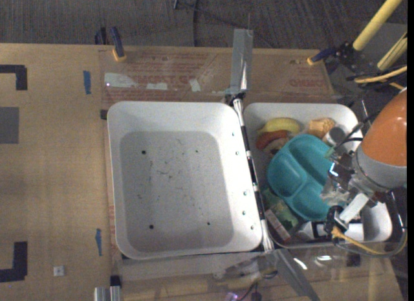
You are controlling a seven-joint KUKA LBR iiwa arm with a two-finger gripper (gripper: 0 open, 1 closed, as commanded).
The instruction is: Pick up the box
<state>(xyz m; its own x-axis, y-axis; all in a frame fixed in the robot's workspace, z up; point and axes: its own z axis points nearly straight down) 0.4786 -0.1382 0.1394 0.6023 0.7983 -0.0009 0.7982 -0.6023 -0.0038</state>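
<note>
My gripper [337, 189] hung low over the right-hand shallow white bin [304, 107], at the right edge of a teal plastic tray with moulded compartments [299, 173]. Its tip was lost in clutter and glare, so I could not tell whether it was open or closed, and I could see nothing held in it. My grey arm with its orange band [391, 131] came in from the right.

What I took for the small box with red and green print [279, 214] lay near the front left corner of that same bin, just beside the bin's left wall and partly tucked under the teal tray's lower edge. It sat left of my gripper and apart from it.

Behind the tray, along the bin's far wall, lay a yellow rounded piece [282, 125], a red-orange piece [270, 140] and a tan lump [321, 125]. The left-hand white bin [171, 109] stood alongside, the two touching at their rims, on the brown bench [52, 164].
</note>
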